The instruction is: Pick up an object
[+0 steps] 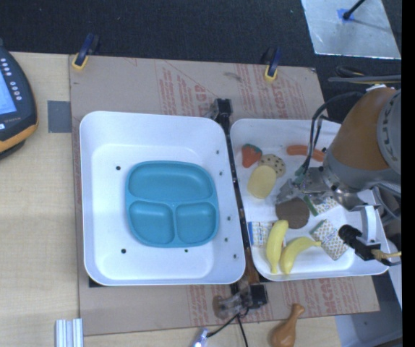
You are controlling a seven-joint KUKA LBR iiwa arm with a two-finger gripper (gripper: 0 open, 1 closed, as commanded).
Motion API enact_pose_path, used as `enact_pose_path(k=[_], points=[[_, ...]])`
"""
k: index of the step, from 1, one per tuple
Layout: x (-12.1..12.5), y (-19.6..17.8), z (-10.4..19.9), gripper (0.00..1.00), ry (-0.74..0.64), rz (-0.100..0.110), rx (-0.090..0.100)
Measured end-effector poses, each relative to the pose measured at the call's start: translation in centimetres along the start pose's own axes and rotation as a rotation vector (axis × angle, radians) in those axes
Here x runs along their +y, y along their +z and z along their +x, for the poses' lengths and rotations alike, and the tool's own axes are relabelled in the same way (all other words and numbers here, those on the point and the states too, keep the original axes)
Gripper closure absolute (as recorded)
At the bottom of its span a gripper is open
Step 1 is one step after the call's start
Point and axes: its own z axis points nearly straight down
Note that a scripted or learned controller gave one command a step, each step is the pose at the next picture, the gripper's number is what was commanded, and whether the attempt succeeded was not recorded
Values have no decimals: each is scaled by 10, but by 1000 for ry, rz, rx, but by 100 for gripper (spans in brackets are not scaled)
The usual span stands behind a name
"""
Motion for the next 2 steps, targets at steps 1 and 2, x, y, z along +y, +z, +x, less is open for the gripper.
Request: enact_pose_path(k=[1, 2], points=[[0, -11, -2, 100, 0, 1, -2], [0, -10, -2, 0, -1, 1, -2]])
